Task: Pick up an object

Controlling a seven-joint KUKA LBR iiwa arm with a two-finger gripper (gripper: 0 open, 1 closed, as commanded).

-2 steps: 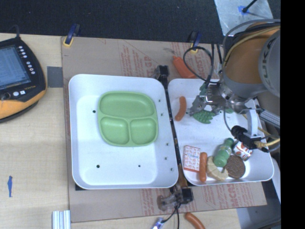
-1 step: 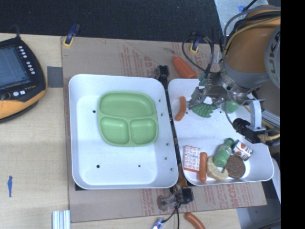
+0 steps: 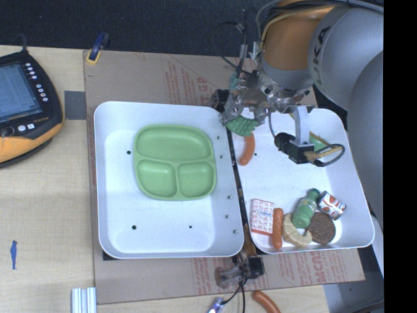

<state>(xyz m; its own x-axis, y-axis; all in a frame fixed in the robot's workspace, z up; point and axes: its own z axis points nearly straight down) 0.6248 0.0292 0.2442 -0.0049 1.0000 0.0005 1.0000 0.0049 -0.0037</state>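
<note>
the grey arm [image 3: 339,38] fills the upper right. left bin [image 3: 117,233] holds a green divided plate [image 3: 174,160]. at the right bin's [image 3: 348,175] upper left, the fingers [image 3: 242,117] clench a green object [image 3: 242,126] above an orange carrot [image 3: 247,150].

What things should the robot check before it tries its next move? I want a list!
1. Gripper is over the right bin: ok, it sits at the bin's upper left corner.
2. Something is between the fingers: cannot tell; a green toy sits right under the gripper, but the grip itself is hidden.
3. Orange carrot is apart from the gripper: ok, it lies just below it on the bin floor.
4. Pile of toy food is out of the way: ok, it rests at the bin's lower edge.
5. Green divided plate in the left bin lies flat: ok.
</note>
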